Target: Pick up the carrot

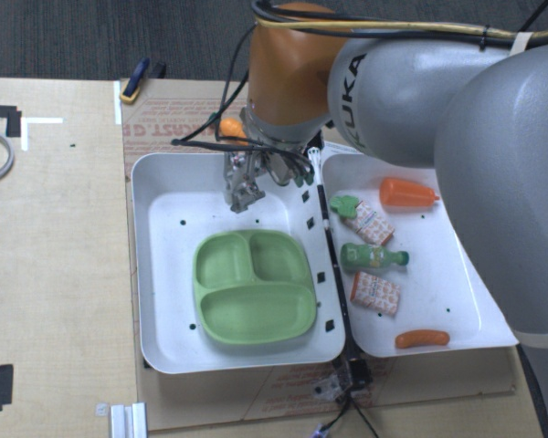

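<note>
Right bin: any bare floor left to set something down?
Right bin: bare strip along the right wall, from the carrot down to the sausage. Its left side is crowded with bottle and two packets. Left bin: bare floor left of the green plate.

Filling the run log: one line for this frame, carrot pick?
gripper: over left bin, above green plate | carrot: right bin, untouched | grasp: none | step: pick not done

The arm (pixel 420 89) hides the far rims of both bins behind the end effector (pixel 244 192), whose fingertips are too small to read. An orange object (pixel 229 128) behind it is mostly covered.
</note>
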Controlling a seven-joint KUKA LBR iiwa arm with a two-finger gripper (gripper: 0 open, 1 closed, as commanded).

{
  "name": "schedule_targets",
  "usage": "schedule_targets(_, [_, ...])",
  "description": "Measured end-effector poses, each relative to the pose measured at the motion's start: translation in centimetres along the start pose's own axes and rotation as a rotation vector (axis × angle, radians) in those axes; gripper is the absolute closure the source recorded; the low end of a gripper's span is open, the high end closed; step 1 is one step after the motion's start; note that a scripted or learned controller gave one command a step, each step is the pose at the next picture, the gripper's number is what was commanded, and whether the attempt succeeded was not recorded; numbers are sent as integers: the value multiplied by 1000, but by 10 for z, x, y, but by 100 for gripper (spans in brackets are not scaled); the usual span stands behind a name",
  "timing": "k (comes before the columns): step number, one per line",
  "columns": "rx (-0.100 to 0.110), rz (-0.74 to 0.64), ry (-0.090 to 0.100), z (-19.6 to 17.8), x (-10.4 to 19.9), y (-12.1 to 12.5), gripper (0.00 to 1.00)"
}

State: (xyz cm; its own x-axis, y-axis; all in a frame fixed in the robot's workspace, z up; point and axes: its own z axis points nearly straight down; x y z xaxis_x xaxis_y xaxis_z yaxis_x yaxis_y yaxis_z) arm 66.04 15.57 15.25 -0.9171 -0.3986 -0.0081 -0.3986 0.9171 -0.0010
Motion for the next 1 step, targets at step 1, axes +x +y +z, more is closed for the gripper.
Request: schedule_targets(1, [-1,-281,2,-60,15,-32,100])
